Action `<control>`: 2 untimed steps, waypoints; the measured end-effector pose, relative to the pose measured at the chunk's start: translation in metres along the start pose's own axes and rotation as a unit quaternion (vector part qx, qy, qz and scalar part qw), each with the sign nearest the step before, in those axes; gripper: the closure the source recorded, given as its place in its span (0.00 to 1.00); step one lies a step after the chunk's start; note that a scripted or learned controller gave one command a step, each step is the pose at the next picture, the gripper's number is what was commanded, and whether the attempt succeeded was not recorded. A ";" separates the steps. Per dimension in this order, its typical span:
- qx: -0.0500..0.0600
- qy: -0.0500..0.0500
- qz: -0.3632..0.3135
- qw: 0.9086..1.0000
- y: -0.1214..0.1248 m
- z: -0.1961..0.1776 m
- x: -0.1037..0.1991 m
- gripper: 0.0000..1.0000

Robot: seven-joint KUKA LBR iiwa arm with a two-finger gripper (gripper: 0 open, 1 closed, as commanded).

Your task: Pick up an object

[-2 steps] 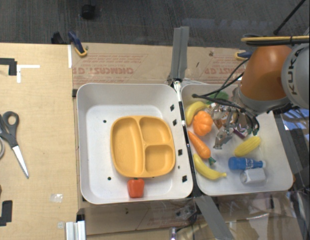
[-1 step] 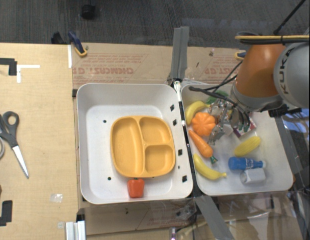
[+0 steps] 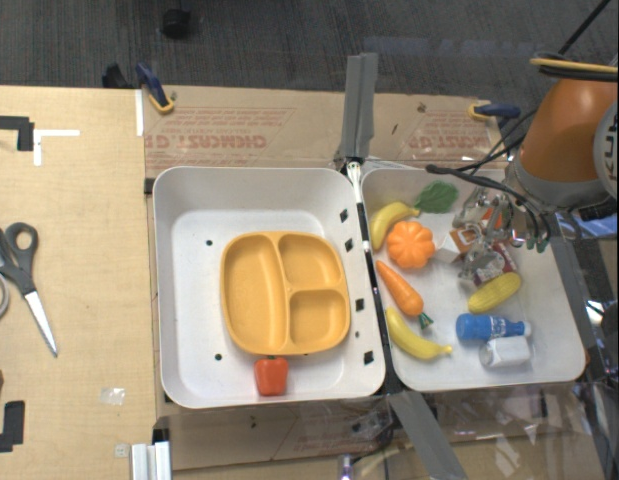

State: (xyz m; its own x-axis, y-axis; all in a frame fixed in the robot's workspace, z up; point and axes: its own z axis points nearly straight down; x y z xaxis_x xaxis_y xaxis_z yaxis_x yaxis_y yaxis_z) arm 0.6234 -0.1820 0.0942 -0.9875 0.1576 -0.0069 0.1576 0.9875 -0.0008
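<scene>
A two-finger gripper (image 3: pixel 486 236) hangs low inside the right white bin (image 3: pixel 566 313), at the end of a grey arm with an orange band (image 3: pixel 569 128) that enters from the right. Its metal parts blur together, so how it stands and whether it has hold of anything cannot be told.

The task names no single object, so the candidates are the toys in this bin, placed here relative to the gripper. A yellow corn cob (image 3: pixel 495 290) lies just below it, close to or touching the lower end. A blue bottle (image 3: pixel 489 327) lies on its side below the corn, with a small white and grey can (image 3: pixel 506 352) just beneath the bottle. An orange pumpkin (image 3: pixel 410 244) sits to the gripper's left, and a yellow banana (image 3: pixel 389 220) curves against the pumpkin's upper left. A green leaf (image 3: pixel 437 197) lies above and left of the gripper. An orange carrot (image 3: pixel 400 287) slants down to its lower left, and a second banana (image 3: pixel 416 336) lies below the carrot.

Further left of the gripper, the left white bin (image 3: pixel 181 298) holds a yellow divided plate (image 3: pixel 285 293), and a small red pepper (image 3: pixel 272 375) sits against the plate's lower edge. Well beyond that bin, grey scissors (image 3: pixel 27 278) rest on the wooden bench (image 3: pixel 69 198).
</scene>
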 end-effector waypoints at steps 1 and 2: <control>-0.001 0.001 0.036 0.999 0.085 0.001 -0.008 0.00; 0.000 0.003 0.056 0.998 0.053 0.001 0.073 0.00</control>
State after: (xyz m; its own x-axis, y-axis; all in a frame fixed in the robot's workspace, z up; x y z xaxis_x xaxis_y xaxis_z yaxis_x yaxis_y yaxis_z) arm 0.5597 -0.1186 0.0922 -0.9637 0.2669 -0.0012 0.2669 0.9637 -0.0002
